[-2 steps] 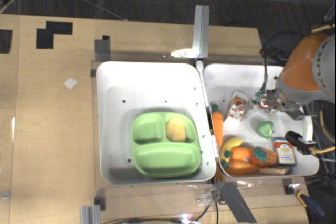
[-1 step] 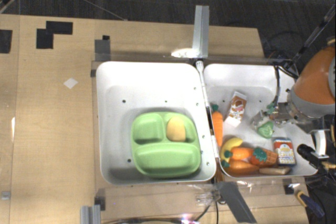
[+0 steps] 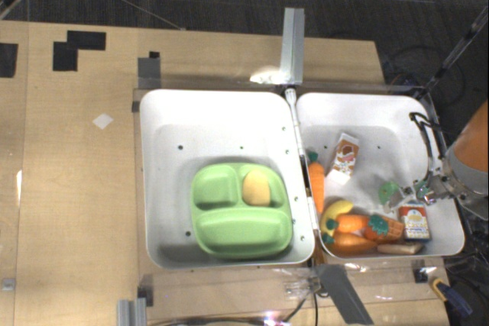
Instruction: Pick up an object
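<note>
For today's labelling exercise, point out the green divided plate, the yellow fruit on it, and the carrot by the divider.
green divided plate (image 3: 241,229), camera view, on its large lower compartment
yellow fruit (image 3: 257,187), camera view, on its middle
carrot (image 3: 316,183), camera view, on its orange body

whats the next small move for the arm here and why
Probably ease the gripper left and down toward the small red-and-white carton. The gripper sits at the right bin's right wall, just above that carton, with nothing visibly held. The carton lies somewhat apart from the crowded orange and yellow toy food, so it looks the easiest grab.
</note>
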Motion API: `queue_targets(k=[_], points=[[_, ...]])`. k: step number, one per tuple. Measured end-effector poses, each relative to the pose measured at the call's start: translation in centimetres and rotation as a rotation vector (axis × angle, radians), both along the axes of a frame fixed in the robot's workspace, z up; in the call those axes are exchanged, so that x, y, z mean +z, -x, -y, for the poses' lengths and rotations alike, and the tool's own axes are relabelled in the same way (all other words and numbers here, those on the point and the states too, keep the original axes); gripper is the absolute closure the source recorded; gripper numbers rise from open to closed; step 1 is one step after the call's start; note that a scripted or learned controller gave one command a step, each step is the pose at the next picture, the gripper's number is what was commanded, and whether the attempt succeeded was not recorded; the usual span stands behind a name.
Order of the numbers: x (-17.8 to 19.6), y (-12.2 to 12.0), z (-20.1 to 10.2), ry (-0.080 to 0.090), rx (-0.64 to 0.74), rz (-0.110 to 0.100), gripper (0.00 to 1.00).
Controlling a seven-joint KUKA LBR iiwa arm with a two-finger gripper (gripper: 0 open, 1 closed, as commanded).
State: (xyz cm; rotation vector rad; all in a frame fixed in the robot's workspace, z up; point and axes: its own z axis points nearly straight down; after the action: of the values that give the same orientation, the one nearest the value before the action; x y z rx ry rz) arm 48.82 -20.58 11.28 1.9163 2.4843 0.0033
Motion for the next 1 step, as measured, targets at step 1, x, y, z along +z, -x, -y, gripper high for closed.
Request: queue_targets(k=[1], points=[[-2.10,-2.58,-1.40,0.002,-0.087,0.011,0.00]])
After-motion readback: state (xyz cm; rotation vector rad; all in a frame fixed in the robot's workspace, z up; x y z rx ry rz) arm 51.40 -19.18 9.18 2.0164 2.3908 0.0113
